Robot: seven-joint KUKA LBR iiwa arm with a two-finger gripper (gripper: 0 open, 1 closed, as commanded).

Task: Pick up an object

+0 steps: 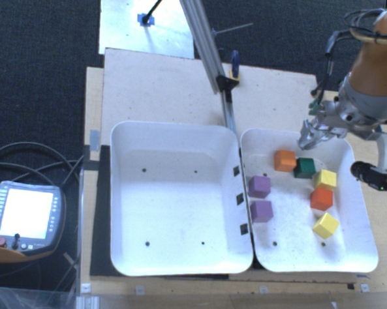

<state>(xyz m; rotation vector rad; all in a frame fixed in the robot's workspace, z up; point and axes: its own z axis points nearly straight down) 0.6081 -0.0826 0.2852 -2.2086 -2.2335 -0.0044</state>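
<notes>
The right bin (350,258) holds several small blocks. An orange block (285,161) and a green block (305,168) lie near its far edge. A yellow block (325,179) sits above a red-orange block (321,199), with another yellow block (326,225) below. Two purple blocks (259,186) (262,211) lie by the bin's left wall. My gripper (310,139) hangs over the bin's far rim, just above and right of the orange and green blocks. Nothing shows between its fingers.
The left bin (119,244) stands beside the right one. A slanted metal pole (204,37) with a clamp crosses the board behind the bins. A teach pendant (21,222) with cables lies on the floor at the left.
</notes>
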